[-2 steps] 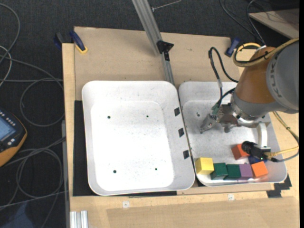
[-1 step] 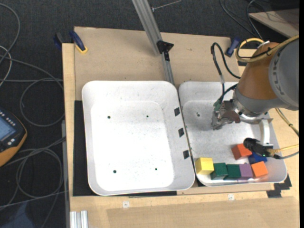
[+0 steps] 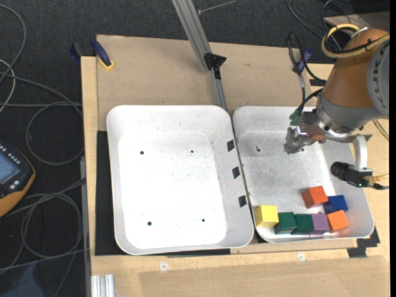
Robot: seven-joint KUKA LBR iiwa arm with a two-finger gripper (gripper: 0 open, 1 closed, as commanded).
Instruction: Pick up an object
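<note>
gripper [image 3: 296, 142] | right bin [image 3: 272, 178], 12 o'clock | finger state: cannot tell | blocks [image 3: 303, 215] clustered at 6 o'clock

Place: robotics lab | Evidence: plywood bench [image 3: 154, 60] clamped at upper left | loose cables [image 3: 37, 122] on dark carpet, left | metal mast [image 3: 195, 30] top centre | handheld control pendant [image 3: 12, 175] at left edge

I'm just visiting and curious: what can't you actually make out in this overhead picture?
- Gripper, camera view: too small and blurred to tell whether anything sits between its fingers.
- Purple block: partly hidden by the orange block beside it.
- Arm: cut off by the picture's right edge.
</note>
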